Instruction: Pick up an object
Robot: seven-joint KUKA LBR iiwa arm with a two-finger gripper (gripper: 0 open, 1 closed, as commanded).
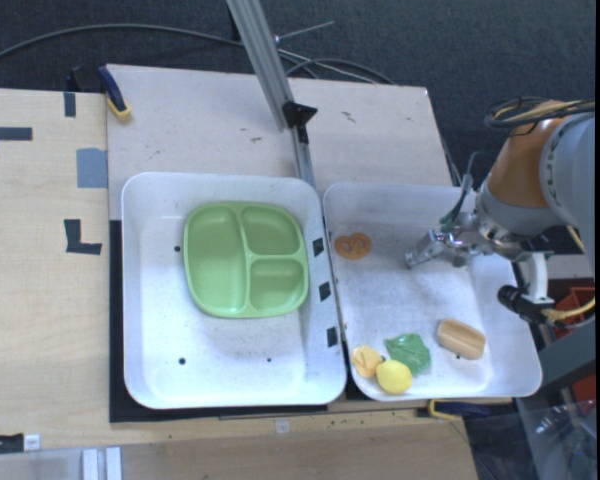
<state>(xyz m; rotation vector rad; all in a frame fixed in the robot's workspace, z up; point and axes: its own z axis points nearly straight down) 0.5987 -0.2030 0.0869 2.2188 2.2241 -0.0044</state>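
Arm (540,173): reaches in from right | Gripper (420,257): low over right bin (510,383), its grip not discernible, nothing visibly held | Objects: cookie (353,245) just left of gripper; bread roll (461,338), green leaf (409,351), lemon (393,376) (near front edge) | Left bin (145,298): green divided plate (246,259)

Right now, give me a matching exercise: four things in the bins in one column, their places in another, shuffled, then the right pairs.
Things:
1. green divided plate
2. round orange piece
3. yellow lemon
4. tan bread-like block

Places:
A. right bin, front edge, beside a green leafy piece
B. left bin, middle
C. right bin, front right, near the outer wall
D. right bin, back left, near the divider

Pairs: 1-B, 2-D, 3-A, 4-C
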